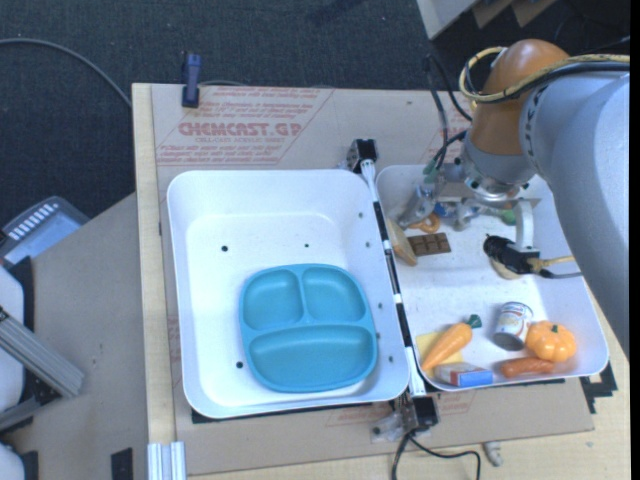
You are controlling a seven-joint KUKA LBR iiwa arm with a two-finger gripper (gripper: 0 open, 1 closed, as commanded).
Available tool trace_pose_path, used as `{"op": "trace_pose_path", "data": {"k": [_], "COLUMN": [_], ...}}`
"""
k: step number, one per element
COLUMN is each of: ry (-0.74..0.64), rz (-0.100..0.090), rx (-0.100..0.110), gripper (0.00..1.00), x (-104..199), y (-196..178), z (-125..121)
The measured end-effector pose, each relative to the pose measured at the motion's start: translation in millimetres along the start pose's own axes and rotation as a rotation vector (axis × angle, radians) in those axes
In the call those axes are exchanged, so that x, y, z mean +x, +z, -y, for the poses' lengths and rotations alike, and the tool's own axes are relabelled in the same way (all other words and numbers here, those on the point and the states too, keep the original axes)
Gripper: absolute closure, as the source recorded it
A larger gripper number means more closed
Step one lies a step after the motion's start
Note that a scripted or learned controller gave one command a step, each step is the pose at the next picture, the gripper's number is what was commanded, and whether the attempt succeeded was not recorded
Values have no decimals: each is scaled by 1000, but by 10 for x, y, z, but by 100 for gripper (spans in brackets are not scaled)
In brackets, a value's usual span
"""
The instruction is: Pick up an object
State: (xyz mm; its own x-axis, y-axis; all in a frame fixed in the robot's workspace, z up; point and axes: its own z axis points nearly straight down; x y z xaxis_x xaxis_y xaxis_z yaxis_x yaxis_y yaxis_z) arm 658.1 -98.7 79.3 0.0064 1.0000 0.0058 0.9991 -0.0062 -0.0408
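Gripper point(432, 211) low in right bin point(560, 298), far-left corner, just above a brown chocolate bar point(431, 245); finger spacing hard to judge, perhaps nothing between them. Arm point(560, 118) enters from right, wrist bent downward. Bench board point(240, 128) reads "CHEMCAST GP".

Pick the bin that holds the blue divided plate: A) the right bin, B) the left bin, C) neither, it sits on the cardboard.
B: the blue divided plate lies flat in the left bin, while the right bin holds the toy food.
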Motion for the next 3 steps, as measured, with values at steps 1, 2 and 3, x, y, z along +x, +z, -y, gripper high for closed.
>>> {"op": "trace_pose_path", "data": {"k": [1,2,3], "ry": [-1,2,1], "rz": [-1,5,3], "rx": [0,-1,-1], "gripper": [0,0,0], "x": [-9,18,7], "y": [0,3,2], "z": [-1,3,1]}}
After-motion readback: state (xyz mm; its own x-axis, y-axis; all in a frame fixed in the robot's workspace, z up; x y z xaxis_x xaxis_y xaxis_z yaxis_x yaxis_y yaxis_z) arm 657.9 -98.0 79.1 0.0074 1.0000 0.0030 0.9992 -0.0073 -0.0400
